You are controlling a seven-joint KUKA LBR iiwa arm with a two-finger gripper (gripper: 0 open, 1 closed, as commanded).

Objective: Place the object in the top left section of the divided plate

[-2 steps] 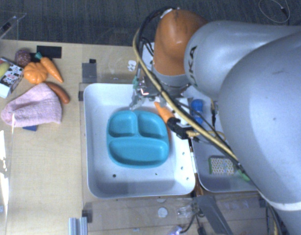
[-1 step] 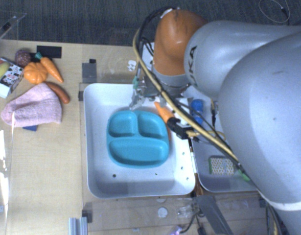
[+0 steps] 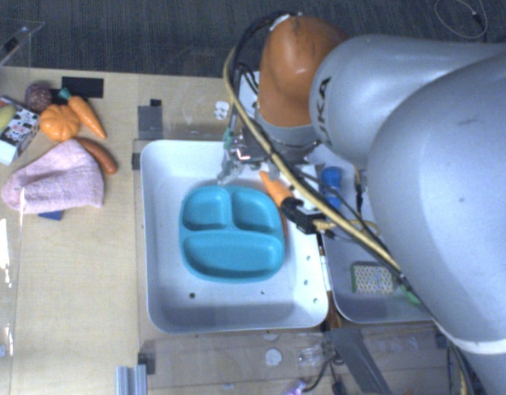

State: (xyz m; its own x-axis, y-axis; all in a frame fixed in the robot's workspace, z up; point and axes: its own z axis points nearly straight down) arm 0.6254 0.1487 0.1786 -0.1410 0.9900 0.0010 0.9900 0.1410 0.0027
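Your end effector (image 3: 230, 164) hangs over the far edge of the left bin (image 3: 158, 220), just above the top rim of the blue divided plate (image 3: 233, 232). Whether it is open or closed cannot be told from this camera; the wrist and cables crowd it, and nothing can be made out in its grasp.

The likely object, a small orange carrot (image 3: 276, 188), lies in the bin just beside the plate's upper right corner, partly under the cables and close to the black fitting on the arm. It is not in any section yet. The top left section (image 3: 206, 210) sits directly below and slightly left of the end effector.

To do this step well, you should first confirm what the end effector actually carries before committing to a release. If it carries nothing, you will probably need to shift right toward the carrot and line up across its narrow width, since it looks slim and liable to roll. When you place, centre over the top left section, clear of the raised divider, and lower close to the plate floor so the piece does not bounce into the neighbouring section.

The pink cloth (image 3: 55, 183) and other toys on the worktop (image 3: 71, 303) stay out of your way.
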